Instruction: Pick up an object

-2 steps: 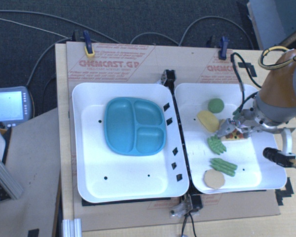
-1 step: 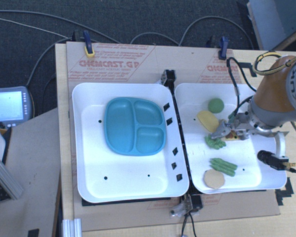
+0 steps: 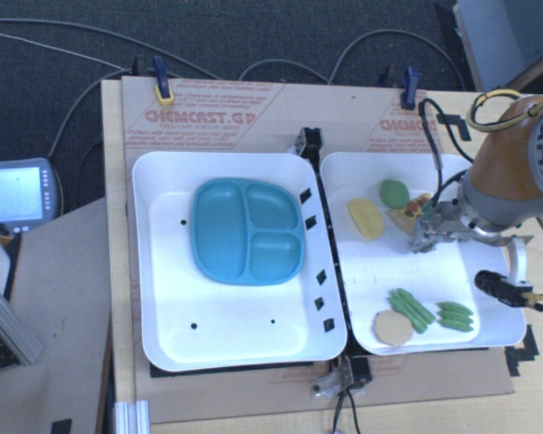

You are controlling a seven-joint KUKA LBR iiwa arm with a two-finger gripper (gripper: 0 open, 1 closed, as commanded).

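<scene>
The gripper (image 3: 423, 240) was seen lowered into the right bin (image 3: 489, 333), just right of a yellow oblong piece (image 3: 366, 218); whether it was clenched or released could not be told. The yellow piece lay with its long axis running from upper left to lower right. A green round piece (image 3: 395, 193) sat just above it. Green bean pods (image 3: 412, 308) and a tan disc (image 3: 393, 327) were lying near the front wall. A blue divided plate (image 3: 248, 231) was resting in the left bin (image 3: 163, 333).

A yellow piece (image 3: 365, 218), green lump (image 3: 395, 193), 2 green pods (image 3: 411, 308) and tan disc (image 3: 393, 328) lie in the right bin (image 3: 489, 333)
</scene>
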